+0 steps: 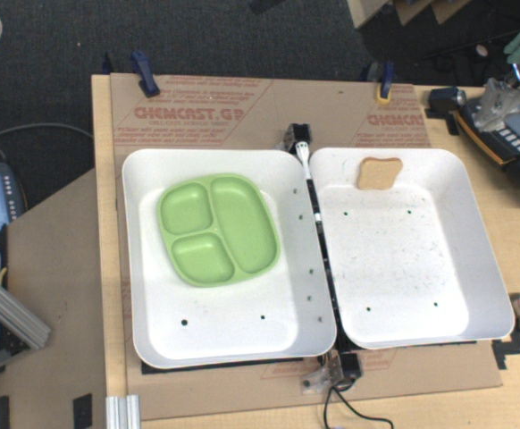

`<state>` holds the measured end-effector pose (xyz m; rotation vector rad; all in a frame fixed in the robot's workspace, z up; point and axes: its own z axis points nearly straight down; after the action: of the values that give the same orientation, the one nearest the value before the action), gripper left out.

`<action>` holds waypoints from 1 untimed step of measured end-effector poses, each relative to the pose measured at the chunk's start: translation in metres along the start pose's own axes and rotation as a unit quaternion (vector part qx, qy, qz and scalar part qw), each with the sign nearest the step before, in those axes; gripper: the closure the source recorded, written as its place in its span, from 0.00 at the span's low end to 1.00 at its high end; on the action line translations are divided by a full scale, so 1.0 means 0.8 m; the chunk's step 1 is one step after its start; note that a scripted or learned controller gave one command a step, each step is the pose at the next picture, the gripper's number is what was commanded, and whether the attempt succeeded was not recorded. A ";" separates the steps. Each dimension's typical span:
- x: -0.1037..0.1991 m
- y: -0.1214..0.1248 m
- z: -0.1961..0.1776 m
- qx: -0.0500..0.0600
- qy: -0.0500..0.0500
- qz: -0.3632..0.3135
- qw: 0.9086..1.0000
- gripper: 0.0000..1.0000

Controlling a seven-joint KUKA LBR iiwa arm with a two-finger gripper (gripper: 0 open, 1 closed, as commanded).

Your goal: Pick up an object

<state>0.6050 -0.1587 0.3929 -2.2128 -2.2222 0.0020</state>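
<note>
tan toast slice (379, 173) lying flat at right bin (457, 239) far edge: likely light, soft (maybe toy foam); best pinched across edges. gripper state impossible to tell.

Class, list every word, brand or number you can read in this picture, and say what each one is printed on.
"CHEMCAST GP": red print on the brown board under the bins, behind the left bin.
"CHEMCAS...": same red print, cut off, behind the right bin.
Smaller red lines around both: too blurred to read.
Green divided plate and toast-shaped piece: no text.
</note>
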 end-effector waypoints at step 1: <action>0.058 -0.061 0.102 0.003 0.001 0.001 1.000 1.00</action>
<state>0.5558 -0.1123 0.3115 -2.2103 -2.2168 0.0078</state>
